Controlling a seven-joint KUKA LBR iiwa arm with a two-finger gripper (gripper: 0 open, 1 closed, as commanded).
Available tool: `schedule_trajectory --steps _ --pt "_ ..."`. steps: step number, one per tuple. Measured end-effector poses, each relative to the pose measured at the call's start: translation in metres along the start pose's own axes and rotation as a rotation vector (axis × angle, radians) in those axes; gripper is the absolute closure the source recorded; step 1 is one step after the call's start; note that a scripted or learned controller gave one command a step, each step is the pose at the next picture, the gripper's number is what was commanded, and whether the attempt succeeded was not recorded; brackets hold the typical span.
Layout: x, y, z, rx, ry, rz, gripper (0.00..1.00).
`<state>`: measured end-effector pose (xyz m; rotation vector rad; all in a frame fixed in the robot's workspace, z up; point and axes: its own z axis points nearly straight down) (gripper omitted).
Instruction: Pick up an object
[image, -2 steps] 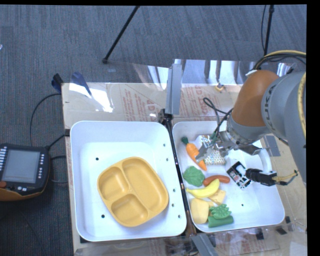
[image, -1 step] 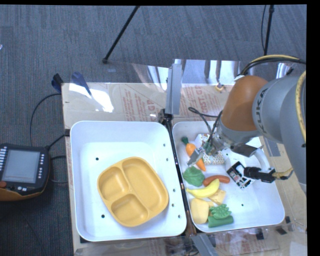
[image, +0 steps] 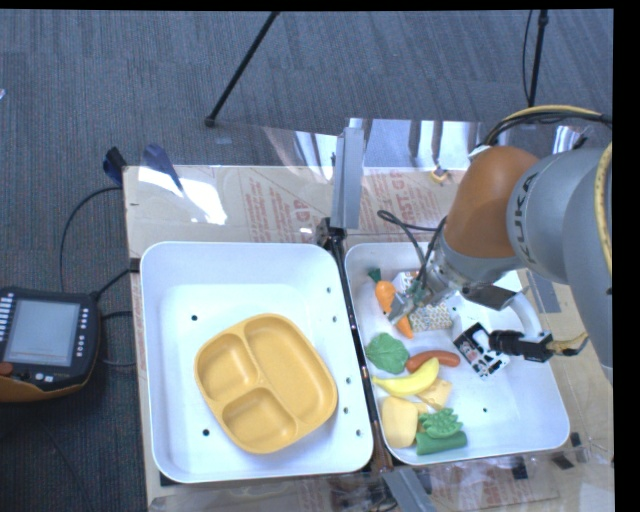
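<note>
My gripper (image: 413, 296) hangs low over the back left part of the right bin (image: 520, 415), under the grey arm with the orange band. Just left of it lies a toy carrot (image: 384, 294). A speckled beige waffle piece (image: 432, 318) sits right below it, with a small orange piece (image: 404, 326) beside that. Further forward in the same bin lie a green lettuce (image: 386, 353), a red sausage (image: 434, 360), a yellow banana (image: 409, 381), a pale yellow pear-shaped fruit (image: 398, 421) and a green leafy toy (image: 441, 433). Nothing shows as held.
The left bin (image: 180, 290) holds a yellow divided plate (image: 265, 381). A metal post (image: 347, 185) rises behind the wall between the bins. A handheld control pendant (image: 45, 340) lies on the floor at far left. The right bin's front right floor is bare.
</note>
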<state>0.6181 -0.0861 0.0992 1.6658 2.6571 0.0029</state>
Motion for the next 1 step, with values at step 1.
schedule_trajectory --steps 1 --pt "0.043 0.0473 -0.0891 0.001 0.003 0.023 1.0"
